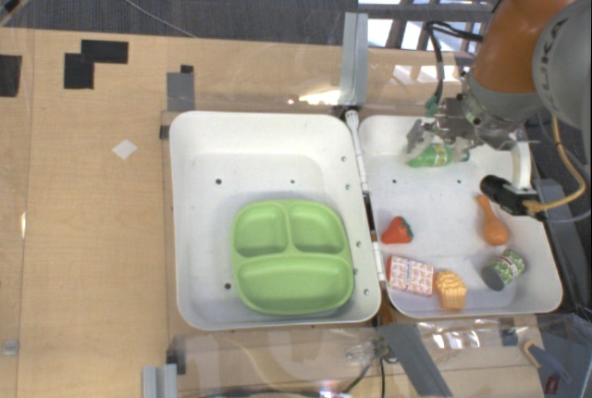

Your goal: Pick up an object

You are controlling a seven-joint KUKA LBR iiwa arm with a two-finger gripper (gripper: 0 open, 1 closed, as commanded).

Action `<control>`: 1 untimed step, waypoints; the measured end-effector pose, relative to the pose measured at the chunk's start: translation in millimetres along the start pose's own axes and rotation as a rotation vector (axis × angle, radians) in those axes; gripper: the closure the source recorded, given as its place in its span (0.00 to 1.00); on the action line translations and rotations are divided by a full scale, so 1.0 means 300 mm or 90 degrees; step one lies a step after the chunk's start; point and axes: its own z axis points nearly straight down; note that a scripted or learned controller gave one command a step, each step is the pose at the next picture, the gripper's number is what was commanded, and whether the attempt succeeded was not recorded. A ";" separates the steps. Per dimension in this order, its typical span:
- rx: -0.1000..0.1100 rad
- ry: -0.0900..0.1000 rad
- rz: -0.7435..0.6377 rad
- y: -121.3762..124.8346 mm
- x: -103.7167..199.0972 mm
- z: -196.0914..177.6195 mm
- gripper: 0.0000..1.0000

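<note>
One green object (428, 157) lies directly under the tool (442, 135), at the far end of the right bin (546, 304), close to that bin's far wall. It looks like a small toy vegetable, though its kind cannot be made out. Its long axis runs roughly left to right across the camera view, and its left end sticks out past the tool's grey parts. The tool is seen low over it, reached in from the right on the grey arm with the orange band (518, 40). Whether the tool's fingers are apart or together cannot be told, since dark and grey parts overlap the object, and no grip can be confirmed.

The other candidates are well apart from the tool, toward the near end of the same bin: a red strawberry (397, 230), an orange carrot (491, 220), a small can (503, 269), a patterned box (411, 276) and a yellow piece (450, 289). A green divided plate (291, 255) is seen in the left bin (199, 146). The green object is judged the likeliest target, being the nearest.
</note>
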 end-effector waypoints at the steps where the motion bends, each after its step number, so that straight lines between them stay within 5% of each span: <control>1: 0.000 -0.001 0.074 0.133 -0.160 0.273 0.00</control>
